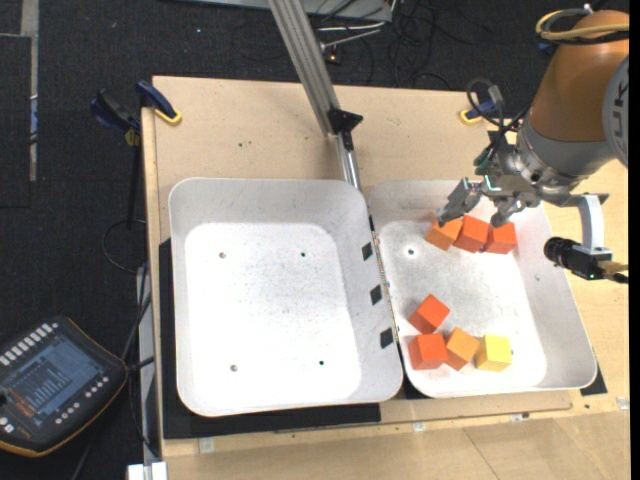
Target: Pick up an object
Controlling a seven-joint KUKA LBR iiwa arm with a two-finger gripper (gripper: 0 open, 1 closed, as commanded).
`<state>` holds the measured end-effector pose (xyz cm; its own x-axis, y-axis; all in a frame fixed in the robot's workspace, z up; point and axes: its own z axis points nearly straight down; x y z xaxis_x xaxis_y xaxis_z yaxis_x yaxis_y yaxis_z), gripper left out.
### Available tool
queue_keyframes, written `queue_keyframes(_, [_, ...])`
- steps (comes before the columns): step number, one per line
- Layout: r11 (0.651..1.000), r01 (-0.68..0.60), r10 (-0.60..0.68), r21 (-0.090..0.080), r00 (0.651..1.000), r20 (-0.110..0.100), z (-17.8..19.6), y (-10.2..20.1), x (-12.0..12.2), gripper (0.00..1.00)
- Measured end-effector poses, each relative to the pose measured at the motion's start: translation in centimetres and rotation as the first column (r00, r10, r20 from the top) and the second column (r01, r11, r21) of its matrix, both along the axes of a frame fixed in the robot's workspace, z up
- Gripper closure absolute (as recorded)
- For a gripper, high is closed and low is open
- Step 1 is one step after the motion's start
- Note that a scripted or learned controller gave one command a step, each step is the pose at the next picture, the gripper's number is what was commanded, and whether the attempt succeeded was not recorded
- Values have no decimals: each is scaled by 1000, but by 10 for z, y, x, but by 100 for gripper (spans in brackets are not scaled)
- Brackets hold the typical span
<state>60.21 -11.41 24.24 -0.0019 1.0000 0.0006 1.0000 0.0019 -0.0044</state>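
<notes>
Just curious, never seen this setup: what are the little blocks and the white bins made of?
Blocks: probably painted wood or foam, since they have matte, sharp-edged orange and yellow faces; hard to say which. Bins: likely moulded plastic, smooth white with rounded rims and grey scuffing.

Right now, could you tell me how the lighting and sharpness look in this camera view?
In the camera view, light is even and soft; the white bins show no glare, the blocks cast faint shadows, the end effector looks slightly soft against the bin, and the floor around the bench falls dark.
</notes>
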Motion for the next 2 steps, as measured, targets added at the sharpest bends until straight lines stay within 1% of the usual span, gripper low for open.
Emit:
queue_keyframes(1, [1000, 1, -1, -1, 1000, 4, 3, 0, 1, 0])
queue_keyframes(2, [1000, 2, -2, 0, 1000, -2, -61, 2, 4, 0])
